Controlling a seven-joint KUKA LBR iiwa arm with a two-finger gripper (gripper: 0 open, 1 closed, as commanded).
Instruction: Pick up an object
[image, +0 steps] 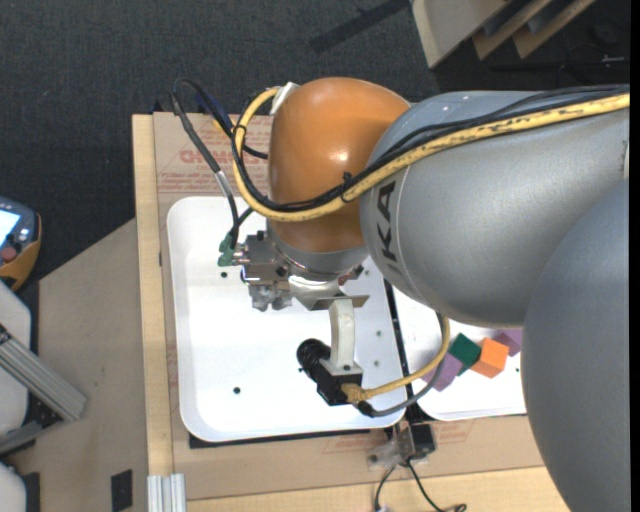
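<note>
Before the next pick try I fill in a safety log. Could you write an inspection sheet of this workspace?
Surface: brown bench bearing left bin and right bin, both white.
Job's things: green block, orange block and purple blocks, close together by the right bin's left edge.
Clutter: nothing seen.
Grippers: gripper over the left bin, largely hidden by the orange band.
Cables: yellow cable along the arm; black cables over the bench's far side.
Surroundings: dark floor; metal rail at left.
</note>
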